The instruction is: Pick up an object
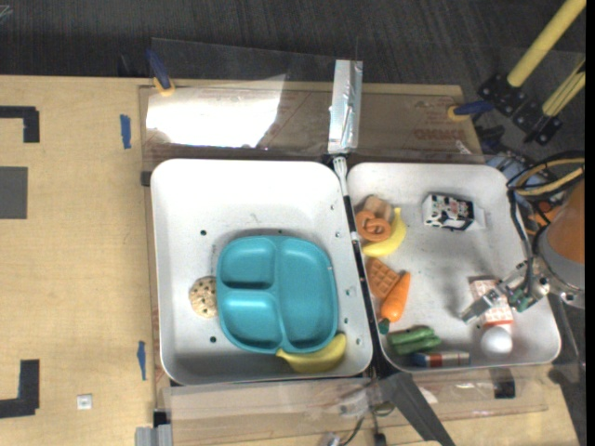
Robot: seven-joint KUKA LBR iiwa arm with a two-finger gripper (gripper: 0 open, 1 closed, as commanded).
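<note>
The table (65,249) is carrying two white bins. The left bin (251,193) is holding a teal divided plate (276,291); right of that plate, the right bin (456,258) is holding a carrot (397,295). Farther right of the plate, the end effector (497,300) is hovering low, its spread impossible to tell.

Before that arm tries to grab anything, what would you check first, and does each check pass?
1. Gripper over the right bin: ok.
2. Something within reach: ok, a red-and-white item and a grey ball lie by its tip.
3. Fingers open wide enough: cannot tell, too small and cluttered.
4. Nothing already held: cannot tell.
5. Target free of neighbours: not ok, the item and ball sit close together near the bin's wall.
6. Other choices: ok, carrot and cow-patterned block lie apart.
</note>
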